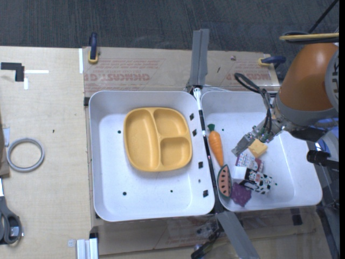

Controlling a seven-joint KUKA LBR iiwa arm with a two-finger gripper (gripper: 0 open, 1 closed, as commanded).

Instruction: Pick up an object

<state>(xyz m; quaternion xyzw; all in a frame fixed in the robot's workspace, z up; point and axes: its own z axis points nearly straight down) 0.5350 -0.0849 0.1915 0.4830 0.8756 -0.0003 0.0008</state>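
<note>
My gripper [252, 143] hangs over the right bin [302, 196], and a small yellow block [258, 149] sits pinched between my fingertips. I should lift straight up, slowly (the carrot [216, 147] lies just beyond my fingers), keeping the pinch square.

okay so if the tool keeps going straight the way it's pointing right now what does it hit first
The tool points down and leftward into the right bin. A yellow block sits right at its tip, so that is probably met first; whether they already touch is unclear. Beyond it lies bare bin floor, then the toy carrot.
</note>
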